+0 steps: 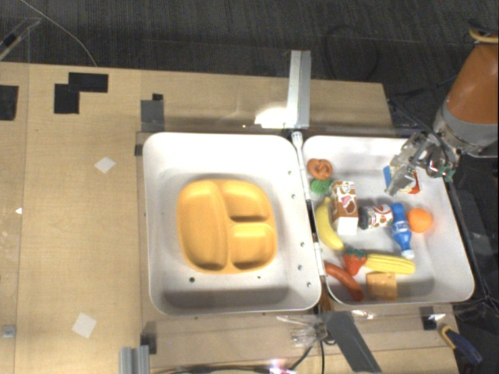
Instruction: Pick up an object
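Camera view, from above at a slant: pale wooden desk (70, 232) bearing two shallow white plastic bins side by side. In the left white bin (156, 209), a yellow plastic divided tray (226, 224), lying flat near the middle.

In the right white bin (456, 263), a clutter of small toys. Along the left wall: a round orange toy with a dark centre (320, 167) at the top, a small green piece (320, 185) just below, then a yellow plastic banana (327, 228) running down the wall. Beside the banana, a brown-and-white printed carton (344, 199) with a small white block (347, 225) touching its lower end. Right of that, a red-and-white printed can (378, 216) on its side, then a blue plastic bottle with white label (401, 231), and a round orange ball (420, 220) just beside the bottle. Along the front: a yellow corn cob (390, 264), a tan bread-like block (382, 285) below it, a red chilli-shaped toy (343, 277) near the left front corner, a small red piece with green top (355, 260) between the chilli and the corn.

Grey arm with orange band (477, 92) reaching in from the right. Metal two-finger claw (401, 179) over the upper right part of the right bin, above the blue bottle and well apart from the left-wall toys. A small red-and-white scrap just beside the tips; cannot tell how far apart the tips stand, nor whether anything sits between them.
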